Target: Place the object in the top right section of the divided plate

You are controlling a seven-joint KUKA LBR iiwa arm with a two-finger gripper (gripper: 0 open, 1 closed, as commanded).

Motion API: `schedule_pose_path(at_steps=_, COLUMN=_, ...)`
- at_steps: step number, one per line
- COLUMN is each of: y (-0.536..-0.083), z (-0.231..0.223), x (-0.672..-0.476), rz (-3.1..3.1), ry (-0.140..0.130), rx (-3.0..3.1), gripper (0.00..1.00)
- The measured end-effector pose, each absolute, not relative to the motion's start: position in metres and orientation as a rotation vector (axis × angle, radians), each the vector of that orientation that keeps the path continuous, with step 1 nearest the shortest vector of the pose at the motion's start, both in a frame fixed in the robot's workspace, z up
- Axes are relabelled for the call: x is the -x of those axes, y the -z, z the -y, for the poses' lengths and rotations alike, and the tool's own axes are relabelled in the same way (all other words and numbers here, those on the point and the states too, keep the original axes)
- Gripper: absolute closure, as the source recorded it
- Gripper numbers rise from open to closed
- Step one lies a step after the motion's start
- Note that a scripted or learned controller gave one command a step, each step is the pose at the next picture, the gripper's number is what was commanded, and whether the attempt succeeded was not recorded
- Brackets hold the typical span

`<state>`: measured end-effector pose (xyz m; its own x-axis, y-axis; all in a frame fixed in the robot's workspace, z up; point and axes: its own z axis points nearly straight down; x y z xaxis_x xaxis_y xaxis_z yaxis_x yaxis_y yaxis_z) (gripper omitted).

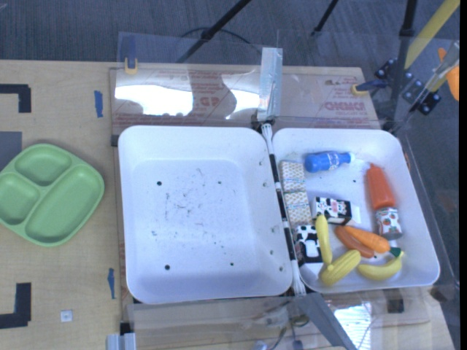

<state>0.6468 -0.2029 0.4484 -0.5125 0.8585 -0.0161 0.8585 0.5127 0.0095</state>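
Two shallow white bins are seen side by side on a wooden bench, with a green divided plate set well apart to their left. The plate is divided into three sections: two small ones along its upper left and one long one on its right. The left bin is seen next, then the right bin, where a loose heap is gathered: a blue bottle, an orange bottle, a carrot, bananas, and small printed packets along the inner wall. Which of these is meant as the task's object cannot be told; all are still lying in the right bin. At the far upper right only a small orange and grey part of the arm is seen, so the state of its gripper cannot be told. For a clean pick, an item lying apart from its neighbours, such as the blue bottle, is best chosen, and a long carry across the left bin to the plate is then needed.
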Motion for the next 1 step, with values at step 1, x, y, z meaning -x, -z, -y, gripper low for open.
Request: schedule_pose_path(at_steps=1, y=-0.2644, z=0.1952, x=-0.6683, rz=-2.908, ry=-0.002, rx=-1.18, gripper=1.0)
